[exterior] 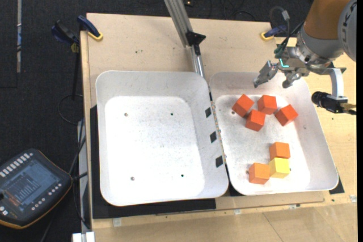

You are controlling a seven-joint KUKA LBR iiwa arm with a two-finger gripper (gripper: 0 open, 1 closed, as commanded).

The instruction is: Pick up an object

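With its fingers apart, the pincer (276, 75) should drop squarely over the nearest orange cube (267, 103) before closing.

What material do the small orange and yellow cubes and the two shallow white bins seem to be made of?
Small orange cubes and the yellow cube: probably painted wood or foam, matte with crisp edges. Shallow white bins: likely moulded plastic, with rounded corners, a faint sheen and dark specks.
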